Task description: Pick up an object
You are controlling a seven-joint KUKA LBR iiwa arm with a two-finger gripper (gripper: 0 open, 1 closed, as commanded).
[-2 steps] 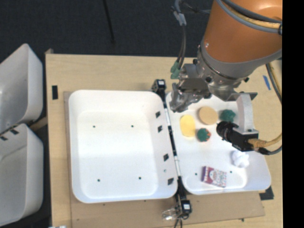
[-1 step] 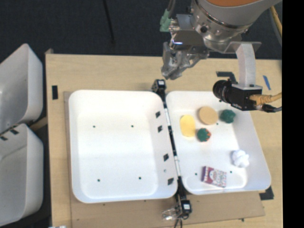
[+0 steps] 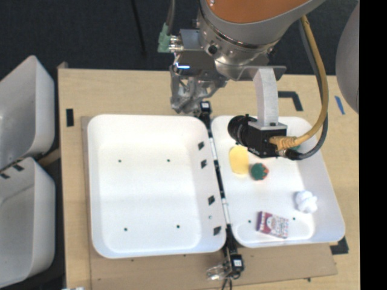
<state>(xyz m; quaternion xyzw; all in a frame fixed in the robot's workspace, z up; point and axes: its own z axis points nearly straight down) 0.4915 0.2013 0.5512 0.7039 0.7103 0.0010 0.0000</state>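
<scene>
The right bin [image 3: 320,180] holds a yellow rounded object [image 3: 239,161], a small green ball with a red spot [image 3: 259,171], a white crumpled lump [image 3: 306,202] and a small purple and white box [image 3: 272,225]. My gripper [image 3: 186,98] hangs under the orange-banded wrist, over the bench just behind the back edge where the two bins meet. It is well above and left of the yellow object and touches none of the things. A black unit [image 3: 257,138] on a white bracket hangs from the wrist over the back of the right bin.
The left bin [image 3: 97,186] lies beside the right one, with a row of black clips [image 3: 213,180] along the shared edge. A tan cable [image 3: 317,113] loops from the black unit. White casings [image 3: 21,162] stand at the far left.
</scene>
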